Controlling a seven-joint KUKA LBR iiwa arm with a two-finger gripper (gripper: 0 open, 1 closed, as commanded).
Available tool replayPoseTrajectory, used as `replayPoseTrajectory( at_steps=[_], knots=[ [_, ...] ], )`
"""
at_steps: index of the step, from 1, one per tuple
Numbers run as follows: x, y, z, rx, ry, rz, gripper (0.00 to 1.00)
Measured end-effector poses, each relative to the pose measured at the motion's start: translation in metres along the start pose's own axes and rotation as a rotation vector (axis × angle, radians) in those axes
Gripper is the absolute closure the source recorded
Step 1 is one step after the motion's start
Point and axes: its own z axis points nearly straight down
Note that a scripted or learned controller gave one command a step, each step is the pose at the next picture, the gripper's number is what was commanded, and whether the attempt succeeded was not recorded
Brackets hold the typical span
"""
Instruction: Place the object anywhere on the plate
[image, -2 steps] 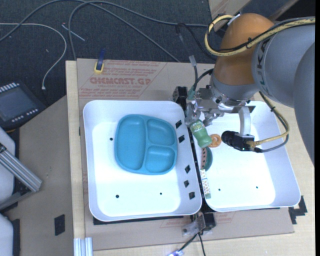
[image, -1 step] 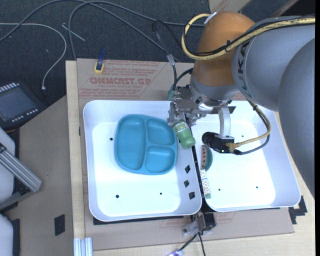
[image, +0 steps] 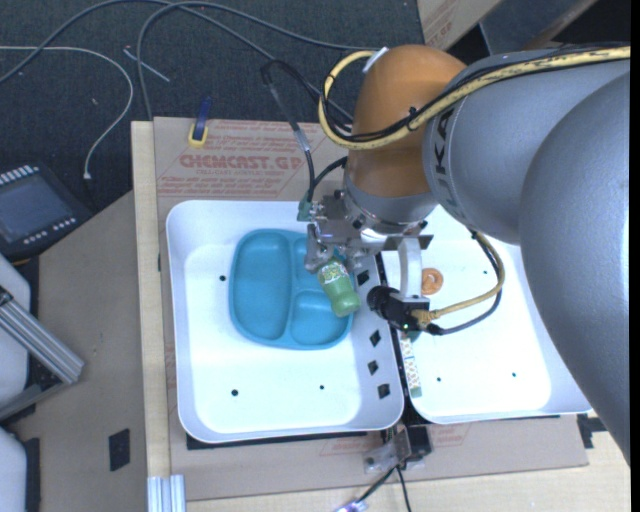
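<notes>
— Where is the hand (image: 332, 262) now?

— It hangs over the right edge of the blue plate (image: 268, 290), in the left bin (image: 200, 350).

— Does it hold something?

— Yes. A small green object (image: 341, 291) sits between its fingers, which are closed on it. The object is at the plate's right rim, near the wall between the bins.

— And the right bin (image: 500, 370)?

— A small orange thing (image: 431, 281) lies there, near its left wall.
</notes>
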Motion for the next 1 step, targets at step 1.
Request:
replayPoseTrajectory(
  at_steps=[1],
  knots=[
    [-0.0023, 0.0008, -0.0004, -0.001, -0.001, 0.003, 0.0]
  ],
)
